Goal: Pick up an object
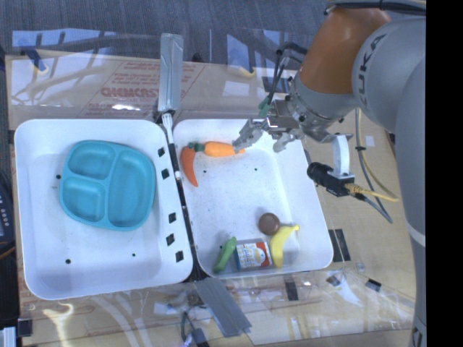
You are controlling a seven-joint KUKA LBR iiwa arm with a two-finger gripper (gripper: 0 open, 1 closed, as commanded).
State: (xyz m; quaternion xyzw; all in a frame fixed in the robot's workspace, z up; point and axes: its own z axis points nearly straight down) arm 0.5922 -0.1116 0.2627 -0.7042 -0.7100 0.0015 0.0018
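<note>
My gripper [249, 137], fingers slightly parted and holding nothing, touches the orange carrot [218, 149] at the right bin's [311, 201] far edge; likely light, rigid, slick plastic, best pinched across its middle.

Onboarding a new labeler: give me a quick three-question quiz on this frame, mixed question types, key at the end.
1. True or false: the blue divided plate sits in the left bin.
2. Multiple choice: the object nearest the gripper is A) the banana, B) the lighter orange carrot, C) the green vegetable.
3. Fill in: the small can lies between the green vegetable and the ____.

Key:
1. True.
2. B; that carrot lies at the right bin's far edge, beside a darker carrot, right by the gripper.
3. Banana; a brown round object sits just behind it.
</note>
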